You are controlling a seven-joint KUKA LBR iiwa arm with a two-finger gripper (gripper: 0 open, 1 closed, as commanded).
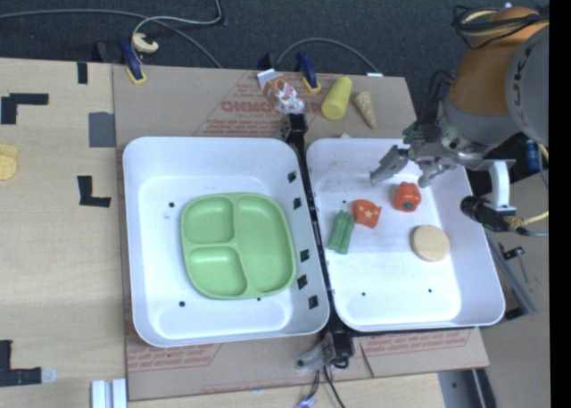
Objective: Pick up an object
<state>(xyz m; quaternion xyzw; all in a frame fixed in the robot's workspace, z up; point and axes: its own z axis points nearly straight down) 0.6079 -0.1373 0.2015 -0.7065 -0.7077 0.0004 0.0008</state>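
Note:
The right bin (pixel 464 303) holds a small red round object with a green top (pixel 406 195), a red strawberry-like piece (pixel 366 212), a green oblong piece (pixel 341 230) and a tan round disc (pixel 431 243). My gripper (pixel 410 171) hangs over the bin's upper part, just above the red round object. Its two fingers are spread open with nothing between them. One fingertip (pixel 386 171) points left and down, the other sits to the right of the red round object.
The left bin (pixel 147 219) carries a green divided plate (pixel 239 245). Behind the bins on the cardboard lie a yellow object (pixel 336 98), a tan cone (pixel 366 109) and a small packet (pixel 281 92). The arm's orange band (pixel 482 67) looms at the upper right.

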